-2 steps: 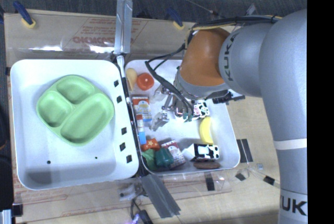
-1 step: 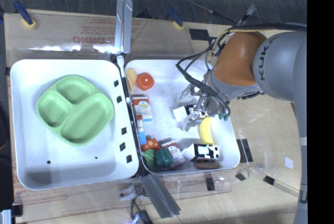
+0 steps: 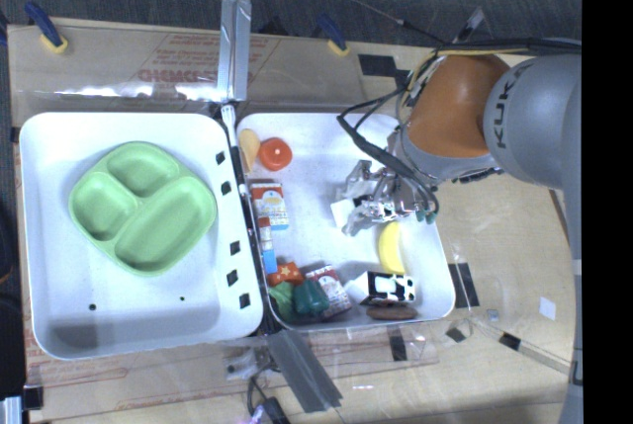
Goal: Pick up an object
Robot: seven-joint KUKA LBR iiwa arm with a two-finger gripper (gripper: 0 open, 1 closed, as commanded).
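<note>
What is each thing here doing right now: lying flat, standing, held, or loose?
Hand: low inside the right bin, beside the banana; grip cannot be made out.
Banana: lying flat, loose.
Green plate: resting flat in the left bin, its compartments bare.
Orange round toy: lying loose near the divider.
Small carton: lying on its side.
Black-and-white cow-print item: lying in the bin's near corner.
</note>
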